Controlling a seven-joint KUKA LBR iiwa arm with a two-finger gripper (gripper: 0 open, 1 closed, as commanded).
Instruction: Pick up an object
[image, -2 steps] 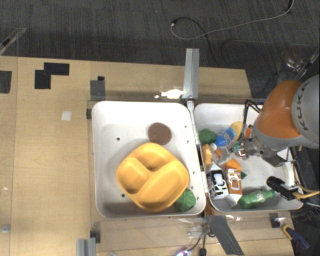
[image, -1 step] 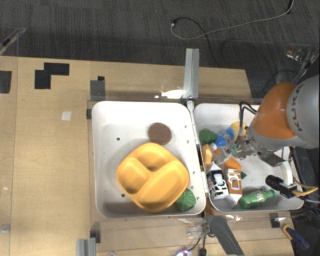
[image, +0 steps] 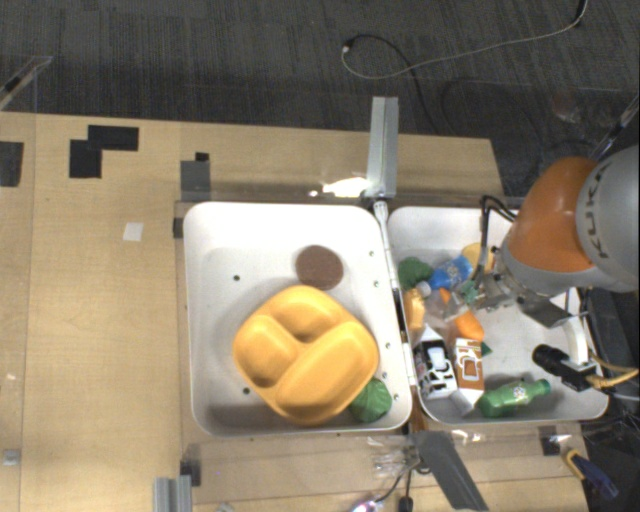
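Observation:
My gripper (image: 478, 296) is low in the right bin (image: 520, 352), over a cluster of small objects near the bin's upper left. Right beside it lie a blue and clear item (image: 452, 274), a dark green lump (image: 414, 271) and an orange piece (image: 466, 325). The arm's orange band (image: 549, 215) hangs above the bin's right half and hides what lies beneath. A green bottle (image: 512, 396) lies on its side at the front of this bin. An orange carton (image: 469, 362) and a black and white item (image: 434, 366) lie left of the bottle.
The left bin (image: 215, 260) holds a large yellow moulded object (image: 305, 353), a brown disc (image: 320, 266) behind it and a green thing (image: 374, 401) tucked under its front right corner. A metal post (image: 383, 150) stands behind the divider. Black cable fittings (image: 560, 364) hang at the right bin's right side.

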